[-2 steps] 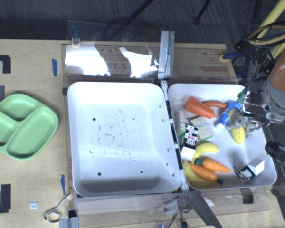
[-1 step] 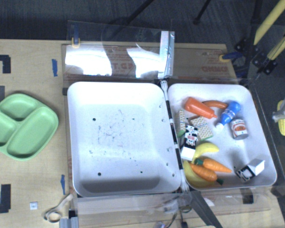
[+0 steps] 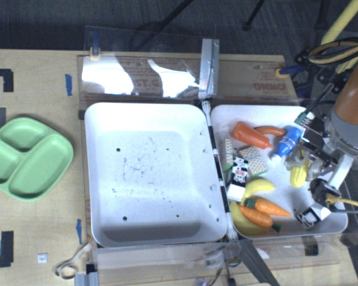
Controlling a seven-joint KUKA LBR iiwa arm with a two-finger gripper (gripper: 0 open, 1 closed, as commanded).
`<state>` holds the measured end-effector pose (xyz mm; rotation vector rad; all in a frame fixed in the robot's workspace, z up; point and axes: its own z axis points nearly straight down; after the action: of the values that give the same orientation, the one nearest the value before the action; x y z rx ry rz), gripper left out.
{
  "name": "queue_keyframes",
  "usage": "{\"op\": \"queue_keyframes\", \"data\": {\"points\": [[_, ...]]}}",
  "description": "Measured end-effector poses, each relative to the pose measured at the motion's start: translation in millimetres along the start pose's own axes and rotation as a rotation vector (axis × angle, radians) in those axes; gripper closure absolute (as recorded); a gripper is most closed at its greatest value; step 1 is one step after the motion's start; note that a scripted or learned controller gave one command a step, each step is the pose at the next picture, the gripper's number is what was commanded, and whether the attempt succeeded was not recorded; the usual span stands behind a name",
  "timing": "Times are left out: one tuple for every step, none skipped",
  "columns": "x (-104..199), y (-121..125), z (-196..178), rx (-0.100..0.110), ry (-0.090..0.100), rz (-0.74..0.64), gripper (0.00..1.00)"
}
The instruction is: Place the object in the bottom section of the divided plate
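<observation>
The green divided plate (image 3: 27, 158) lies on the bench at the far left, outside both bins, with two small sections at the top and one long section at the bottom right. My gripper (image 3: 311, 149) hangs low over the right side of the right bin (image 3: 340, 224). Just left of it lies a blue bottle (image 3: 287, 141), and a yellow corn cob (image 3: 298, 175) lies just below it. Whether anything is held is hidden by the wrist.
The right bin also holds an orange pepper (image 3: 250, 134), a banana (image 3: 258, 187), two carrots (image 3: 264, 210), a die (image 3: 240, 173), a waffle-like piece (image 3: 252, 158) and a small black-and-white thing (image 3: 307, 216). The left bin (image 3: 95, 159) lies between this bin and the plate.
</observation>
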<state>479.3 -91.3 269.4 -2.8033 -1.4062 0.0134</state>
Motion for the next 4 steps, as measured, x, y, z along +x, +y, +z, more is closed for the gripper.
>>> {"op": "queue_keyframes", "data": {"points": [[-95.2,70.6,-43.6,-0.003,0.001,0.083,1.00],[-93.2,69.5,-100.9,-0.002,0.001,0.728,1.00],[35.8,-26.7,-17.8,0.000,-0.001,0.706,1.00],[131.1,-97.3,13.6,-0.005,0.001,0.656,1.00]]}}
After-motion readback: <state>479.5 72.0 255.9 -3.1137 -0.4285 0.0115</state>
